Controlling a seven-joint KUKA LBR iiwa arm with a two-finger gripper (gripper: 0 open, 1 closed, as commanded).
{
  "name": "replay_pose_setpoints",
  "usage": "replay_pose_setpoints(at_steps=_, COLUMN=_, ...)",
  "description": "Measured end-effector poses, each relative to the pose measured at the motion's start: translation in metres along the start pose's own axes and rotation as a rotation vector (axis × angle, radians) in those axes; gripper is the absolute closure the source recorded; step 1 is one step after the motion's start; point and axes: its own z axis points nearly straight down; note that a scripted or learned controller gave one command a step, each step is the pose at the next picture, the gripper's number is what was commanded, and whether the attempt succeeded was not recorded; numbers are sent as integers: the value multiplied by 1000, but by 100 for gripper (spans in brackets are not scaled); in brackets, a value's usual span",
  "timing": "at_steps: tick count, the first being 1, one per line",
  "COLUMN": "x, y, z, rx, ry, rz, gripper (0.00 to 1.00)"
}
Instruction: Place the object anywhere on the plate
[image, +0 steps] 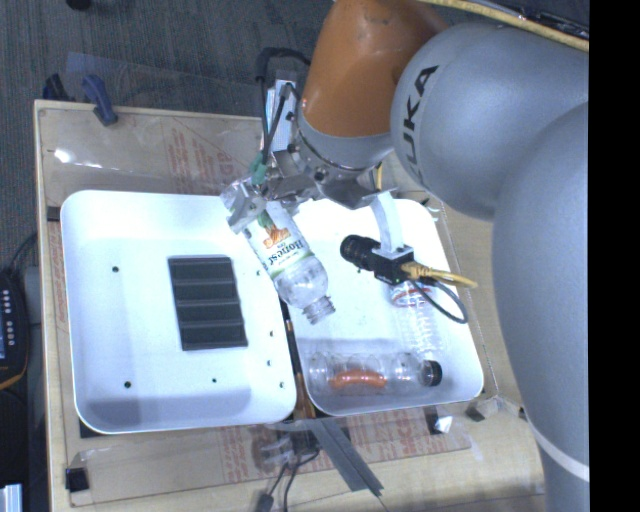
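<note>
Two fingers of the hand are closing narrowly on the broad end of a clear bottle, and the bottle is sitting between them. It is hanging from that grip at a slant, its labelled body running toward the near edge of the surface and its neck pointing down and slightly right. The bottle is lying over the seam where the left bin and the right bin are meeting, about midway between the far and near edges of the surface; whether its neck is touching either bin is hard to tell.

Left of the bottle and well apart from it, a black ribbed plate is lying flat in the middle of the left bin. In the right bin, a second clear bottle is lying on its side along the near wall, and a third clear bottle is lying toward the right wall. A blue clamp is sitting at the far left corner of the surface.
</note>
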Motion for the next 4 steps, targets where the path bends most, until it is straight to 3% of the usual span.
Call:
replay_pose_setpoints(at_steps=1, x=30, y=6, z=1, rx=2, ry=1, rz=-187, gripper=100)
replay_pose_setpoints(at_steps=2, x=57, y=37, z=8, rx=-3, ry=-1, rz=-444, gripper=100)
replay_pose_setpoints(at_steps=3, x=19, y=28, z=71, rx=1, ry=1, rz=-568, gripper=100)
replay_pose_setpoints(at_steps=4, x=19, y=28, z=70, rx=0, ry=0, rz=-568, gripper=0)
